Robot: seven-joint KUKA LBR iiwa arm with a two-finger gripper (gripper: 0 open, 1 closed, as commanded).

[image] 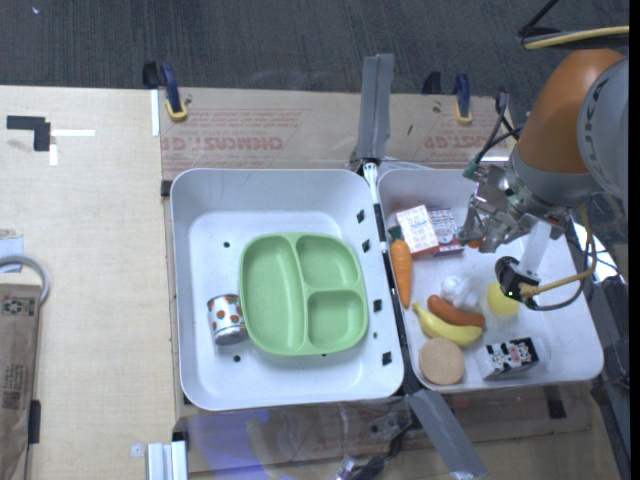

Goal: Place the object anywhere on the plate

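Note:
A green three-compartment plate [302,293] lies in the middle of the left bin [190,218], with nothing on it. My gripper [483,234] hangs over the back of the right bin [590,353], its fingers apart and nothing between them. It sits just right of a red and white packet [424,230]. In the same bin lie an orange carrot [401,271], a banana [447,328], a red sausage [455,311], a yellow lemon [502,299], a round tan biscuit [441,361] and a small black and white box [511,355].
A small spotted can [227,318] lies on its side in the left bin, touching the plate's left rim. A grey divider [375,118] runs between the bins. Cables [560,283] loop from the wrist over the right bin's right side.

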